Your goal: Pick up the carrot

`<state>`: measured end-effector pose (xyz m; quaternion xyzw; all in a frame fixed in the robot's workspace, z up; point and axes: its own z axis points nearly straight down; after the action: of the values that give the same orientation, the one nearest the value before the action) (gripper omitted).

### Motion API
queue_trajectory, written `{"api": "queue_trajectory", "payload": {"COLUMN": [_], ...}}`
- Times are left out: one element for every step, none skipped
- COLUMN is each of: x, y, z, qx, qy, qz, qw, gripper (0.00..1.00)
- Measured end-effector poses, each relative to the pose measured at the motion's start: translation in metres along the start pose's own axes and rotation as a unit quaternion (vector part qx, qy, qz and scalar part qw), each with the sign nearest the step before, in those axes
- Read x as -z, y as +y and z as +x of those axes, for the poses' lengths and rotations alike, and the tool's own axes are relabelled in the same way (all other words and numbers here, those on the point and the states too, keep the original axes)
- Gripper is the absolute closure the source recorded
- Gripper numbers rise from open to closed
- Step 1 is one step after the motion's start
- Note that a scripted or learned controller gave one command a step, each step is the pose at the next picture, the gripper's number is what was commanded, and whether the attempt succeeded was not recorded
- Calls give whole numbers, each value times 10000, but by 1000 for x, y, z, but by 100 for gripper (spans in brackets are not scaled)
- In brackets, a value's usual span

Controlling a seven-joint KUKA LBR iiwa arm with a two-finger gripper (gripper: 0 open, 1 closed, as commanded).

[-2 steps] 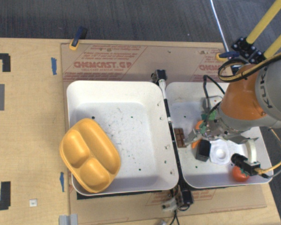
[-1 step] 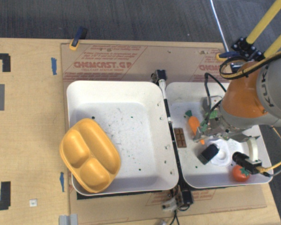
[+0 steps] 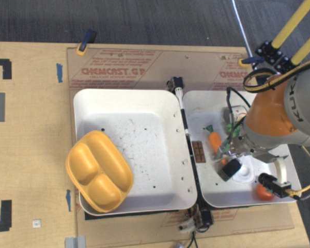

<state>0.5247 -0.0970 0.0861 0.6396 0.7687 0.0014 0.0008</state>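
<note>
Two white bins (image 3: 88, 105) sit side by side on the bench. Carrot (image 3: 214, 139) lies in the right bin, left of centre, near a brown chocolate bar (image 3: 198, 151). Gripper (image 3: 232, 148) hovers just beside the carrot; grip state cannot be told.

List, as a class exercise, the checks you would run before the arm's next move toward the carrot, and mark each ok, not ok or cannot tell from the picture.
1. Carrot visible in the right bin: ok.
2. Carrot lies apart from the brown chocolate bar: ok.
3. Gripper is over the right bin, just right of the carrot: ok.
4. Carrot between the gripper's grasping parts: not ok, it lies beside them.
5. Gripper open wide enough: cannot tell.
6. Yellow divided tray in the left bin is out of the way: ok.
</note>
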Motion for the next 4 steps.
{"api": "queue_trajectory", "payload": {"x": [0,10,0,98], "y": [0,1,-5,29], "z": [-1,0,3,68], "qx": [-4,-5,-942,-2958], "qy": [-6,-3,7,-5], "qz": [2,-10,5,18], "qw": [10000,10000,9956,9552], "gripper": [0,100,100,100]}}
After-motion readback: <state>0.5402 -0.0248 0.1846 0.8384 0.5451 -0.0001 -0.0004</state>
